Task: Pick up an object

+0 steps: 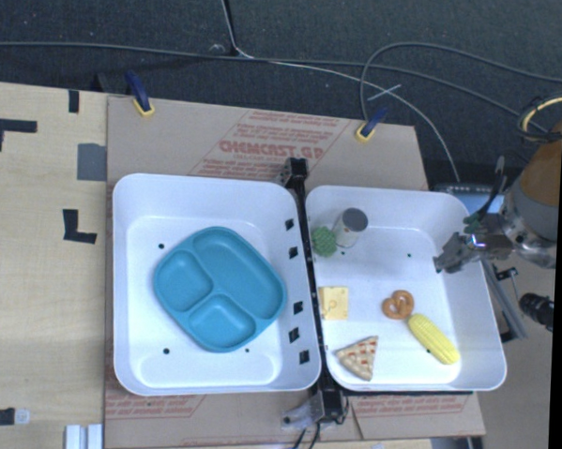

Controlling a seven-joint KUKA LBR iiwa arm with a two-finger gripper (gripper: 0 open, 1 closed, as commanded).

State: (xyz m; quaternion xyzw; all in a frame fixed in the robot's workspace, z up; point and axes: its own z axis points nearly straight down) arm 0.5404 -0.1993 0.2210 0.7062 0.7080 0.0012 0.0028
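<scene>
Pincer (451,255) is positioned over the right-hand rim of the right bin (480,370), at the end of the grey arm (536,199) that enters from the right. Whether it is spread or pressed together cannot be told from this angle; nothing is seen pinched in it, and it appears to touch none of the objects.

Objects lie in the right bin, all to the left of and nearer than the pincer. Closest are the pretzel (399,304) and the yellow corn cob (433,339), lying just beside one another in the near right part of the bin. The pizza slice (359,356) rests near the bin's near edge. The yellow cheese square (333,302) sits by the divider between the bins. At the far left corner stand a small grey cylinder (352,224) and green broccoli (324,241), touching or nearly so, well apart from the pincer.

Left bin (129,352) holds a blue divided plate (219,288). Both bins rest on the table (34,281).
</scene>
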